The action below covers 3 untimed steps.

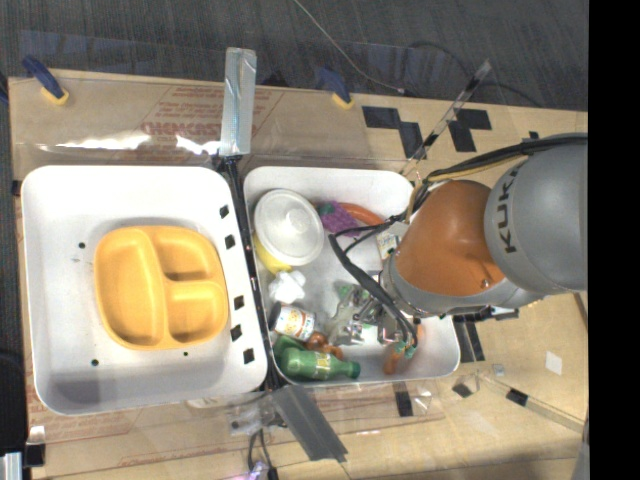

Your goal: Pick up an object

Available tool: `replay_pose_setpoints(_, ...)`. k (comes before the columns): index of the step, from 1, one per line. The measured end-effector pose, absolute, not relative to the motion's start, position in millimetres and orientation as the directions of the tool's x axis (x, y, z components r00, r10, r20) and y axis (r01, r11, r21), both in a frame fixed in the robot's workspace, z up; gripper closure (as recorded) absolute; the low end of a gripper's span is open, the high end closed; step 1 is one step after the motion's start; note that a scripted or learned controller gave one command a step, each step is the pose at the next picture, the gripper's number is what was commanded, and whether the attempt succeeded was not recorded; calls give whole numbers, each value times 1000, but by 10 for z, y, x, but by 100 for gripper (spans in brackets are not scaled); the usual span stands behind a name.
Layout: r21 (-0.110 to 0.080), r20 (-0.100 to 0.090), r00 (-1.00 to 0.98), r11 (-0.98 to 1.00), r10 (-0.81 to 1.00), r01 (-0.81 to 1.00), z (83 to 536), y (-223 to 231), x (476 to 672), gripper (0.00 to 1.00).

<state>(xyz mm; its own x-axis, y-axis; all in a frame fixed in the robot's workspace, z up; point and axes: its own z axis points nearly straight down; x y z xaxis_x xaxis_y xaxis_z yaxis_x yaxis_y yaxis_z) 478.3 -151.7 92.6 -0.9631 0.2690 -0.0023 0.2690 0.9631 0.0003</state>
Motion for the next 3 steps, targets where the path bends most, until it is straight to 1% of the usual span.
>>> replay_pose_setpoints(1,-9,-17,-939,939,344,345,1079,-1141,4867,100)
replay_pose_setpoints(2,1,-15,-927,927,375,375,2690,-1370,4799,100)
replay_pose_setpoints(3,3,4,-993,993,-120,-120,1156,-1831,4758,100)
